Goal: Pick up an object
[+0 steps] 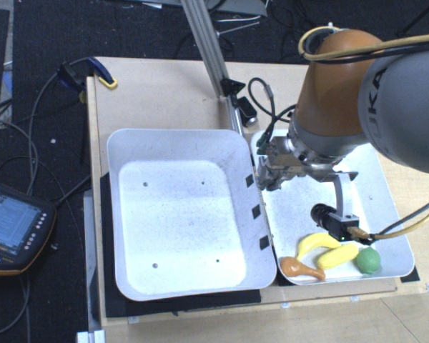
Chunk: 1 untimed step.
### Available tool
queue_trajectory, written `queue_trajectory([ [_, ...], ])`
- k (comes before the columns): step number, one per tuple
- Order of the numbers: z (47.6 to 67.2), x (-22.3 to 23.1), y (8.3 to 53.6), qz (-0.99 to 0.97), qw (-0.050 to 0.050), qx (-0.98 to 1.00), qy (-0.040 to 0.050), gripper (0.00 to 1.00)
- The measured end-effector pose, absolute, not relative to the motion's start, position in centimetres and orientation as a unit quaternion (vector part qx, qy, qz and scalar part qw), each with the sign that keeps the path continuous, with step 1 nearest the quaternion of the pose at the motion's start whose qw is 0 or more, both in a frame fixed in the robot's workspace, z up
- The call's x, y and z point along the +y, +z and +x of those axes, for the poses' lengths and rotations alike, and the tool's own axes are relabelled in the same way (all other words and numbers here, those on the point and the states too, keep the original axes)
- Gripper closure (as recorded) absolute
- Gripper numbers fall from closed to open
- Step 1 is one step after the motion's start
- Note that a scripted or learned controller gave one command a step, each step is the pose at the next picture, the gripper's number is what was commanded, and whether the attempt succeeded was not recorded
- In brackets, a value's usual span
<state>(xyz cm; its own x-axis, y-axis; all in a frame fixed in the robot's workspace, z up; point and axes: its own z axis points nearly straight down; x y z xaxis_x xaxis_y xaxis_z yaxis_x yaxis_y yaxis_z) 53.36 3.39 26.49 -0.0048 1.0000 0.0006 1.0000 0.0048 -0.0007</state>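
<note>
On the left of the bench we see a white bin [129, 148]. At its right rim, where it meets the second bin [383, 191], the gripper [270, 177] hangs under the bulky grey arm [386, 106]; we cannot tell whether it is released or clenched. Further right, well apart from it in the second bin's near corner, an orange pear-shaped toy [300, 267], a yellow banana [316, 244] and a green ball [368, 261] huddle together. We judge that a descent here could strike the rims, and crowded objects could slip from a grasp.

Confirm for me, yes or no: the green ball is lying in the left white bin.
No, the small green ball lies in the right white bin, at its near corner beside the yellow banana-shaped toy.
</note>
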Motion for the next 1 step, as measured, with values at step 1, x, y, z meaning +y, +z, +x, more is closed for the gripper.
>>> queue_trajectory([
  [1, 53.77, 8.28, 24.78, -0.706, 0.001, -0.709, 0.0005, 1.00],
])
